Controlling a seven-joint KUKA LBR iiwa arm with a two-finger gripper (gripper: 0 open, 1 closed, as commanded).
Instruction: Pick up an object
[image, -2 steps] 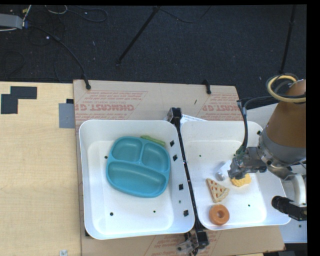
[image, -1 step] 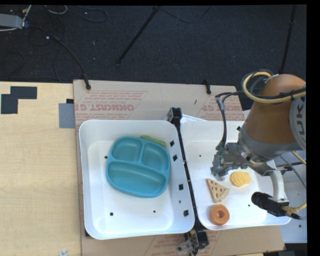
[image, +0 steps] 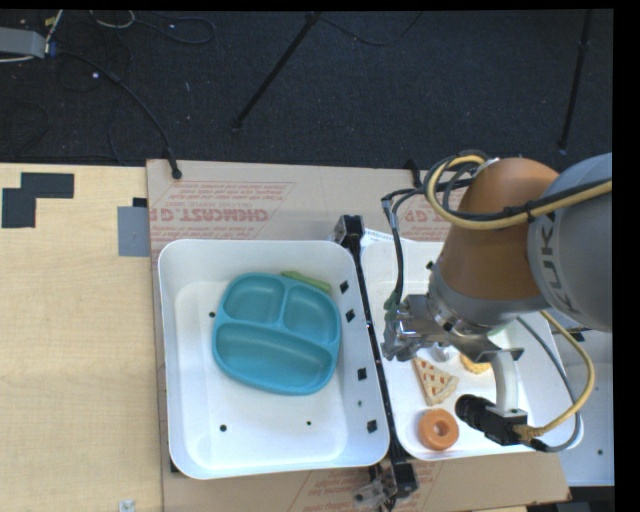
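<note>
My gripper (image: 418, 343) hangs low over the right bin (image: 405, 440), under the grey arm with its orange band. Just below it lies a tan, waffle-patterned wedge (image: 435, 381). An orange ring (image: 438, 429) rests near the bin's front edge. A small yellow-orange piece (image: 477, 366) peeks out beside the wrist, partly hidden. The arm covers the rest of that bin.
The left bin (image: 190, 420) holds a blue divided plate (image: 277, 333), with a green thing (image: 308, 281) showing at the plate's far rim. A black divider (image: 366, 350) runs between the two bins. Cardboard lies under both bins.
</note>
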